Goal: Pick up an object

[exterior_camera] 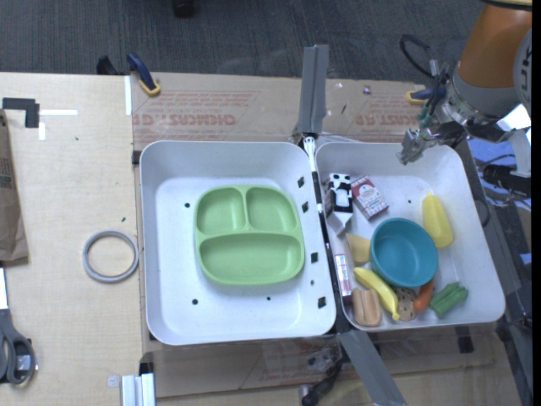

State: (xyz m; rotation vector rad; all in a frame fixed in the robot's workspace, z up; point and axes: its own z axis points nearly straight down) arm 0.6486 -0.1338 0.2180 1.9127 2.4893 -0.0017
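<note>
While the grey arm with its orange band (500, 32) reaches in from the right of the camera view, its gripper (414, 149) hangs over the far edge of the right bin (470, 194), above bare white floor and apart from every object there; whether it is clenched or released cannot be told at this size, and nothing shows between its tips. Lower in that bin lie the things to pick from: a blue bowl (404, 251) near the middle, a yellow lemon-like piece (437, 219) just beside it on the right, a small red and white box (369, 198) and a black and white toy (340, 194) toward the left wall, a banana (378, 288) touching the bowl's near side, and a green vegetable (449, 298) at the near right corner. A green divided plate (249, 234) sits in the left bin (166, 252). On the bench (68, 184) to the left rests a grey ring (111, 255).
</note>
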